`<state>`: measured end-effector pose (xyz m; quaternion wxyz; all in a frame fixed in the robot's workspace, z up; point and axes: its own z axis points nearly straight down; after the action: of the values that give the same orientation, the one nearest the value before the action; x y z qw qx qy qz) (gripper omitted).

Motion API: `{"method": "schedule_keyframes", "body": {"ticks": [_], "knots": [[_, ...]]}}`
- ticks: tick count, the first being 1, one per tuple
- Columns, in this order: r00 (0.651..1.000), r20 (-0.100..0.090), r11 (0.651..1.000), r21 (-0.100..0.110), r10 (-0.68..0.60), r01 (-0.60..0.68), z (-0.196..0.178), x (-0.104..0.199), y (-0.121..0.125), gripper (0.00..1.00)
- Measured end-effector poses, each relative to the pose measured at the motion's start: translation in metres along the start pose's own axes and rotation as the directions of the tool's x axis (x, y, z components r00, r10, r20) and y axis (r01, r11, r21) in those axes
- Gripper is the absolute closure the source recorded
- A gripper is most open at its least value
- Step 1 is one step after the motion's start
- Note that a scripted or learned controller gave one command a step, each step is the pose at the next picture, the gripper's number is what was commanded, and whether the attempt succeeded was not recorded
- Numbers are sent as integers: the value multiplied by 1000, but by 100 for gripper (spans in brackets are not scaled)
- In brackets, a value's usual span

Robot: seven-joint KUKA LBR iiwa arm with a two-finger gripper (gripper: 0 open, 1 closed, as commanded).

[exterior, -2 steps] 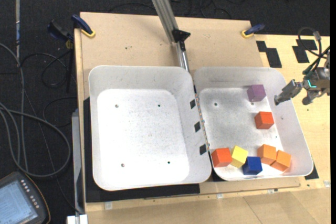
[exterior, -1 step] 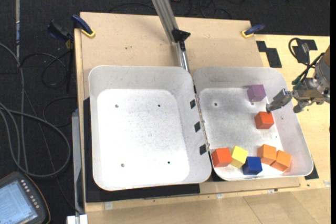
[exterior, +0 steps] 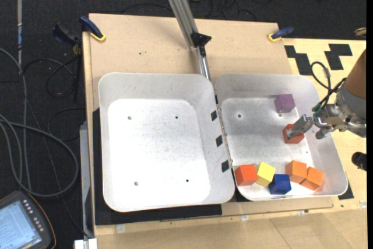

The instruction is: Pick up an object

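**Gripper down at the red block in the right bin**

Gripper [exterior: 303,125] sits low in the right bin [exterior: 245,90], reaching in from your right, and its tip is right at a red block [exterior: 293,135] near the middle of that bin's right half. You cannot tell from this view whether the fingers are apart or closed, nor whether the block lies between them; the block looks to be resting on the bin floor, partly covered by the gripper's tip.

Look just beyond it, toward the back of the bin, and you find a purple block [exterior: 284,103], apart from the gripper. Along the front wall lies a row of blocks: an orange-red one [exterior: 246,174], a yellow one [exterior: 266,173] touching it, a blue one [exterior: 280,184] just beside the yellow, then two orange ones [exterior: 298,170] [exterior: 313,178] close together in the front right corner.

The left bin [exterior: 111,125] lies alongside, the two touching at the middle. Both rest on the desk [exterior: 145,44].
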<state>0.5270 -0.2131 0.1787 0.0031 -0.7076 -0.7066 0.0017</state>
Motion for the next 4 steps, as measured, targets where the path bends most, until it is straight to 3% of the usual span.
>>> {"method": "schedule_keyframes", "body": {"ticks": [1,2,4], "knots": [[1000,0,1000,0,-1,1,64,-1,1,0],[1000,3,1000,-9,-1,1,50,-2,3,100],[1000,5,1000,-14,-4,4,-56,-3,7,100]]}}
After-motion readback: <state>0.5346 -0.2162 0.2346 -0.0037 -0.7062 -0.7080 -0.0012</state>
